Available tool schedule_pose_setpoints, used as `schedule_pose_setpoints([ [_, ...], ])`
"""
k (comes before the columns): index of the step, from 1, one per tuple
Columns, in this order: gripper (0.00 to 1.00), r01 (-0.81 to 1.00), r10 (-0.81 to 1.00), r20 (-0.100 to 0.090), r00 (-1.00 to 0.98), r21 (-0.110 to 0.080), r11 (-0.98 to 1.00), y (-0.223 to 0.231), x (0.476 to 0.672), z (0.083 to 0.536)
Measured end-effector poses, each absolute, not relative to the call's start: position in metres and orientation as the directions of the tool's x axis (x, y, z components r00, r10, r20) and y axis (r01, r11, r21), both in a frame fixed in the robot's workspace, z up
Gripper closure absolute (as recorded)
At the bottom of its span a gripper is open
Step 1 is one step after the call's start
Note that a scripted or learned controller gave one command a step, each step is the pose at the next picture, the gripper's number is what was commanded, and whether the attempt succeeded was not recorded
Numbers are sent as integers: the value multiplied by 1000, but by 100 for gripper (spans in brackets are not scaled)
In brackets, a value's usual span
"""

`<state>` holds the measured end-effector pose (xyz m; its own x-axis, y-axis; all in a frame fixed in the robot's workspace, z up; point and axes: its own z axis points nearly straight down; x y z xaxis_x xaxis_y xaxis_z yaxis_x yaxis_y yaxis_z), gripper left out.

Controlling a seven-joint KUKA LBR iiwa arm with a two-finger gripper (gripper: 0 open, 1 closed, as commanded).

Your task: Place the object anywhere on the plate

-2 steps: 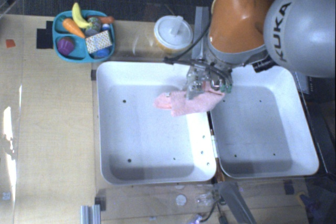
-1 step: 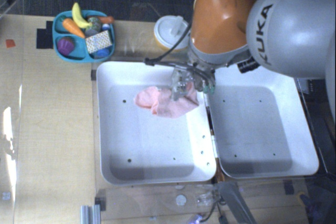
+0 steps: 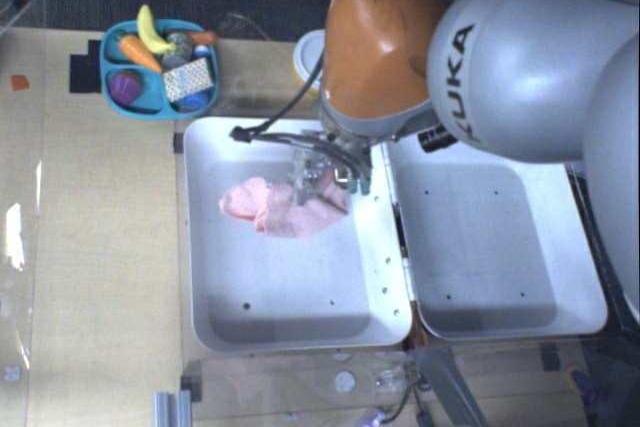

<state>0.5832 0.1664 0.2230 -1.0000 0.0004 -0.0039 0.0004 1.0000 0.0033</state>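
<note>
A crumpled pink cloth (image 3: 272, 206) lies in the back half of the left bin (image 3: 205, 245). My gripper (image 3: 325, 179) hangs low over the cloth's right end, at or just above the fabric; the wrist hides how it meets the cloth. The blue divided plate (image 3: 150, 113) sits on the bench beyond the left bin's back left corner, well to the left of the gripper. It carries toy food: a banana (image 3: 150, 30), a carrot (image 3: 138, 52), a purple piece (image 3: 125, 87) and a patterned block (image 3: 190, 77).
The right bin (image 3: 500, 245) lies beside the left one, under the arm's grey body. A pale round cup (image 3: 308, 55) stands behind the left bin, partly hidden by the orange band. A black cable (image 3: 280, 120) runs over the bin's back rim.
</note>
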Motion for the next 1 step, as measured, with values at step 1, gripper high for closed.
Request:
schedule_pose_setpoints([
  [1, 0, 0, 0, -5, -1000, 4, 1000, 166, 583, 223],
])
